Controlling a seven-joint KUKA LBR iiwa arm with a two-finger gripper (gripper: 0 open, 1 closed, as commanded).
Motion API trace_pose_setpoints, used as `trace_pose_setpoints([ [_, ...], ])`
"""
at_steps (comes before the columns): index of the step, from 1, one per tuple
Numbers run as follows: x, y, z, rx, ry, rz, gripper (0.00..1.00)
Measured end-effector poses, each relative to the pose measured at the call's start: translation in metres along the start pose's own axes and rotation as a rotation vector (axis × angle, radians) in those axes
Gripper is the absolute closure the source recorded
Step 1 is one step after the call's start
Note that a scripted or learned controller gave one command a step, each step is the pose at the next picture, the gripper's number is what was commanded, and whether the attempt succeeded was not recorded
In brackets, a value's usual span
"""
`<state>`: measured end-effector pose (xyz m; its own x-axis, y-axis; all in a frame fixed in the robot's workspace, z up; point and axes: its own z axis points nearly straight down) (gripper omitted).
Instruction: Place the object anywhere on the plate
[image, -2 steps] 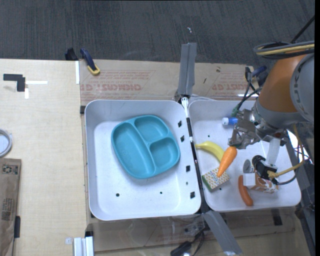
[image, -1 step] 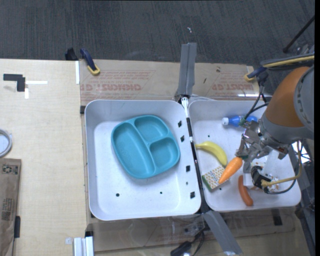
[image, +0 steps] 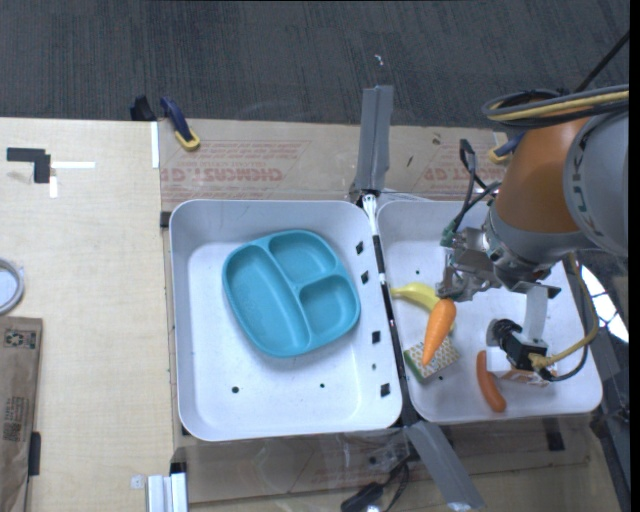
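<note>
I'm looking down on a pale wood bench (image: 80, 260) carrying two white bins, with dark floor beyond. My claw (image: 455, 290) sits over the right bin (image: 585, 395), and the carrot (image: 437, 330) hangs from it by its top end, tip pointing near and a little left; the fingers look pinched narrow on that end, though the wrist hides much of them. The grip seems thin to me: caught only at the tip, the carrot could swing or slip out while I carry it left. A banana (image: 418, 295) lies touching or just beside the carrot's top, and a small packet (image: 432, 360) sits under its tip, so either might be nudged. A red sausage (image: 490, 382) lies farther right. The plate (image: 290, 292), blue with three sections, waits in the left bin (image: 200, 400), and the raised rims between the bins stand in the way; I judge a low pass would clip them.
</note>
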<state>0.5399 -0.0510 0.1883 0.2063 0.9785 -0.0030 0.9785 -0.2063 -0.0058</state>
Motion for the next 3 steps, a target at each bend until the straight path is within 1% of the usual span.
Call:
trace_pose_setpoints([
  [1,0.0839,-0.0035,-0.0123,0.001,-0.002,0.184,1.0],
  [2,0.0838,-0.0035,-0.0122,0.001,-0.002,0.184,0.0],
  [3,0.0828,-0.0033,-0.0172,0.008,-0.008,0.181,1.0],
])
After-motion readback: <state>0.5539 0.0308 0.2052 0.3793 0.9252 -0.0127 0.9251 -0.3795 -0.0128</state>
